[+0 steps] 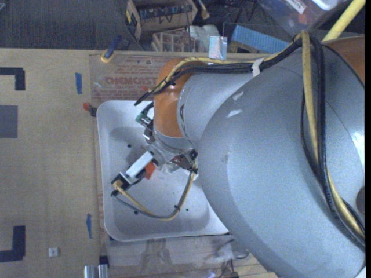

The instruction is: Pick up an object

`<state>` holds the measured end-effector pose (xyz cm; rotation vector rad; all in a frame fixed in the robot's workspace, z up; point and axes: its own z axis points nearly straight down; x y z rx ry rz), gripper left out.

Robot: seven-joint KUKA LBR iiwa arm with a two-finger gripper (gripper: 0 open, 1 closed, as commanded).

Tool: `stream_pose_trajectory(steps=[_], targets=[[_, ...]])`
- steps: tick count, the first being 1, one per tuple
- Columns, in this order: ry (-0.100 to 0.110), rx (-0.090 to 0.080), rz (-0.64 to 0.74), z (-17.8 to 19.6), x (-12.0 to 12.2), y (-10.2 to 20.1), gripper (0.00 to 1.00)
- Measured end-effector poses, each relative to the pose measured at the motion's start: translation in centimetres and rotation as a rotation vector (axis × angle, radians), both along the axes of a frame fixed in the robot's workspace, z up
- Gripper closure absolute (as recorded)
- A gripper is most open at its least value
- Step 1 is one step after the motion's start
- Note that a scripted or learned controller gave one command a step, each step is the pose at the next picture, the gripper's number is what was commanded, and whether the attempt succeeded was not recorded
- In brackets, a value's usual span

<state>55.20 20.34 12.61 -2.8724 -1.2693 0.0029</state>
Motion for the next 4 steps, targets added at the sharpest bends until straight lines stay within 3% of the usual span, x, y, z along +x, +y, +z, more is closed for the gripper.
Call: stream_pose_trajectory(steps=[2,3,4], targets=[[0.001,0.001,-0.003,1.9,0.1,-0.2,1.00],[-0.002,-0.001,0.121,-0.4,0.7,0.7,1.00],[0.003,0.001,0.322,3.3,-7.3,2.0,1.00]])
